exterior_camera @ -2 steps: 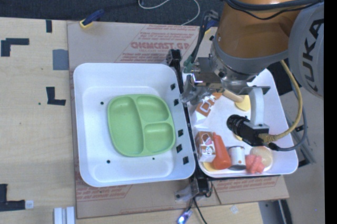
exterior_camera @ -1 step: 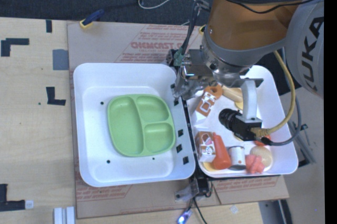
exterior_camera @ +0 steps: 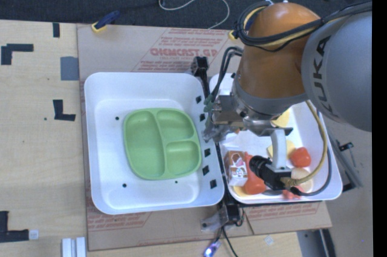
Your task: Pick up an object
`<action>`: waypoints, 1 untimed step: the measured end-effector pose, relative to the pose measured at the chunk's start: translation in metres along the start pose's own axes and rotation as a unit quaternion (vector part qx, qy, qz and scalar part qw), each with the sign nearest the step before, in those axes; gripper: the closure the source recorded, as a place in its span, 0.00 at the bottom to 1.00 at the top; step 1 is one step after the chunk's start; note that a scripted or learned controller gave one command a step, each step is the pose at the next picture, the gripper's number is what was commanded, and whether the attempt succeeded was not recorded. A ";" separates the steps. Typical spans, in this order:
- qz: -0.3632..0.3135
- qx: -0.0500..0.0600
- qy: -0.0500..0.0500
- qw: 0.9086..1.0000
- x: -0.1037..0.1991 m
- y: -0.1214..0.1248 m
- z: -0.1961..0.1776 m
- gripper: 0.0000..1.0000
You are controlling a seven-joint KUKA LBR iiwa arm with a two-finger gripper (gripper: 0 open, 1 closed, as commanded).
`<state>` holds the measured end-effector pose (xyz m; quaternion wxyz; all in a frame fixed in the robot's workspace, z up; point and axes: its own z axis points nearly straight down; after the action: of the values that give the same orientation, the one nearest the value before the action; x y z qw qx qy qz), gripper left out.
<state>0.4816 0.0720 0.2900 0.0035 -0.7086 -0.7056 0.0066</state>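
My gripper [exterior_camera: 237, 124] hangs under the orange wrist over the left part of the right bin [exterior_camera: 331, 177], close to the wall shared with the left bin. The arm hides most of that bin. Below the gripper lies a red and white packet [exterior_camera: 236, 166], and a red item [exterior_camera: 254, 185] sits beside it near the front wall. An orange-red round fruit [exterior_camera: 300, 157] rests toward the right, with a beige piece [exterior_camera: 300, 174] and a yellow piece [exterior_camera: 282, 121] nearby. Nothing is visibly held.
The left bin [exterior_camera: 103, 129] holds a green divided plate [exterior_camera: 162, 143] in its middle. Both bins stand on a cardboard sheet [exterior_camera: 151, 50]. A thin cable [exterior_camera: 181, 5] lies on the dark floor behind.
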 end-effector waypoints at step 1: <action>-0.002 -0.006 0.001 1.000 -0.011 0.034 0.000 1.00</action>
<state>0.5160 0.0607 0.2890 0.0000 -0.7072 -0.7070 0.0011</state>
